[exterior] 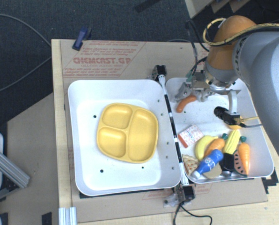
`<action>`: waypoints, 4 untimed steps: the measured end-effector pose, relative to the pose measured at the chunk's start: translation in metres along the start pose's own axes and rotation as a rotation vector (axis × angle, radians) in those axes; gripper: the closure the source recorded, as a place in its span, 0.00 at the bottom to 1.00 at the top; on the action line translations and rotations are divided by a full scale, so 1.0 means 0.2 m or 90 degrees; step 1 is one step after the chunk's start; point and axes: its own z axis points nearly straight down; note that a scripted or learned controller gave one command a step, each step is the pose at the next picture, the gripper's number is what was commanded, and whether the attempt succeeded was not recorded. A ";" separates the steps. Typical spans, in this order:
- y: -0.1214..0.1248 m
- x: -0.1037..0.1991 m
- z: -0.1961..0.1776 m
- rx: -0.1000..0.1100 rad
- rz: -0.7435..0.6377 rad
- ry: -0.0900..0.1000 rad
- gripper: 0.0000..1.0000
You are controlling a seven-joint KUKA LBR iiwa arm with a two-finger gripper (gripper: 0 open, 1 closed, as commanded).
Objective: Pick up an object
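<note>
In right bin point(266, 165) | jaws grip state unclear | orange sausage point(185, 103) just below

A dark grey carpeted floor point(32, 18) surrounds the pale wooden bench point(60, 139). A thin grey cable point(22, 25) curves across it, beside a silver aluminium rail point(6, 165).

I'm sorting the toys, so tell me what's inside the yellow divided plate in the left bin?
The yellow divided plate sits alone in the left bin, and all three compartments look bare. The plate covers whatever lies beneath it. The toys are piled in the right bin.
</note>
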 end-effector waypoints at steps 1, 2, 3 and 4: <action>0.00 -0.01 0.00 0.000 0.000 0.000 0.00; 0.00 0.00 -0.01 -0.001 0.000 0.000 0.00; 0.00 0.00 0.00 0.000 0.000 0.000 0.00; 0.00 0.00 0.00 0.000 0.001 0.000 0.00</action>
